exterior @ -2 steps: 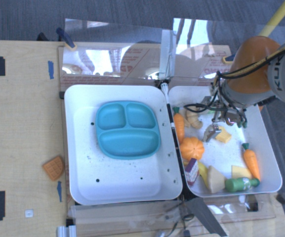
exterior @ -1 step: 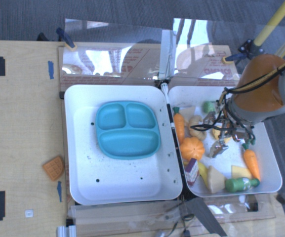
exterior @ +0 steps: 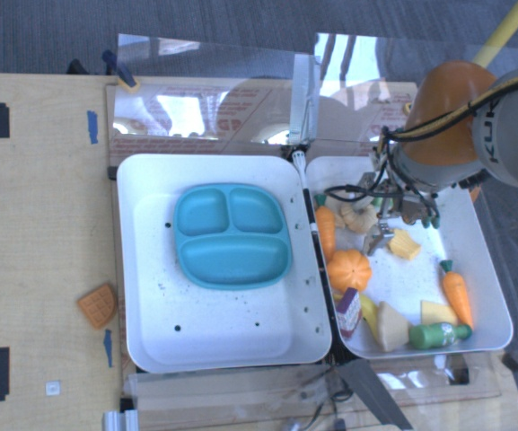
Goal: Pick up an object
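The gripper [exterior: 382, 233] hangs low over the far part of the right bin [exterior: 485, 241], its dark fingers pointing down, and whether they are apart or together cannot be told from this slant. Nothing shows between them. Just beside the gripper, toward the right bin's outer wall, lies a small yellow block [exterior: 405, 246]; on its other side a pale lumpy piece [exterior: 357, 217] sits near the bin's inner wall. Nearer the camera from the gripper rests an orange round fruit [exterior: 349, 270], with a slim carrot [exterior: 327, 231] against the inner wall. Farther out, a second carrot [exterior: 457, 295] lies by the outer wall, and a green bottle [exterior: 436, 335] along the near rim. Beside the right bin, the left bin [exterior: 142, 241] holds a blue divided plate [exterior: 232, 236].
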